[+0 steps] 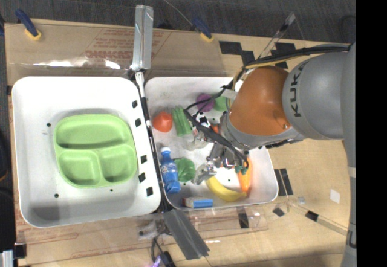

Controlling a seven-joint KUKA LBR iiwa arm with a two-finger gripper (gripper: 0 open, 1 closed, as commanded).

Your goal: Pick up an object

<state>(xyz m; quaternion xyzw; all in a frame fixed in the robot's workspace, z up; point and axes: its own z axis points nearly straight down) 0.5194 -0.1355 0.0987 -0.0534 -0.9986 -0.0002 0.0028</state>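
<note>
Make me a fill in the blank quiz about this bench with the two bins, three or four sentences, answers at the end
1. The green divided tray lies in the ______ bin as the camera sees it.
2. The tray has ______ compartments.
3. The banana in the right bin is coloured ______.
4. The gripper hangs over the ______ bin as the camera sees it.

Missing words: left; three; yellow; right

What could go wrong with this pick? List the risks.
1. The right bin is crowded: the gripper sits low among the banana, green object and blue bottle, so it may nudge neighbours or grab two things.
2. The banana's curved surface could slip from the fingers.
</note>
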